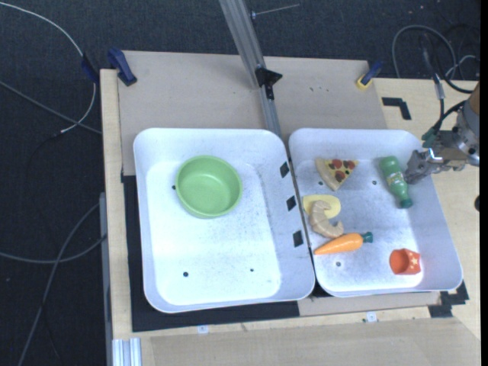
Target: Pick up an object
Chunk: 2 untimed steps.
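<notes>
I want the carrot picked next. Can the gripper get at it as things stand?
Probably yes. The carrot lies flat in the right bin, open from above, though the yellow toy sits close beside it. The gripper is over the same bin, by the green bottle.

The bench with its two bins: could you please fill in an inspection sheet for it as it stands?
Surface: wooden bench; left bin and right bin side by side.
Job's things: right bin holds pizza slice, green bottle, yellow piece, carrot, orange item.
Clutter: green bowl in left bin.
Grippers: gripper beside the bottle, at the right bin's far right.
Cables: loose cables on the floor.
Surroundings: dark carpet; metal pole; clamps.
</notes>
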Each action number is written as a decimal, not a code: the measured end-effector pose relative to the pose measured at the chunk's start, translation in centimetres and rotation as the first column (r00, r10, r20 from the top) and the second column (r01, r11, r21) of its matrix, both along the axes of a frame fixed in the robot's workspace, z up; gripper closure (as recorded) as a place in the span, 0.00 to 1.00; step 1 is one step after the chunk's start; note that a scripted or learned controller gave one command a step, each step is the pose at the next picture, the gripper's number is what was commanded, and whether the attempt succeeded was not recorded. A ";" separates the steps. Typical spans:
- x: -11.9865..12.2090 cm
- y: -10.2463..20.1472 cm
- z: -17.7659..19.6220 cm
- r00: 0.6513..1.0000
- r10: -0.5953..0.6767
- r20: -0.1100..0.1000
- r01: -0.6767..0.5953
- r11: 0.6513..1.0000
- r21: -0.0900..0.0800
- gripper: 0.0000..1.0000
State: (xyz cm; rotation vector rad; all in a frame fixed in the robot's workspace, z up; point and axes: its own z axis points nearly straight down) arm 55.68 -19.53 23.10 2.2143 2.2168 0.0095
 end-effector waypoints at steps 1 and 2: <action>0.7 6.2 -0.6 1.000 0.006 -0.016 -0.006 1.000 0.009 1.00; 1.4 11.0 0.5 1.000 0.005 -0.009 -0.005 1.000 0.006 1.00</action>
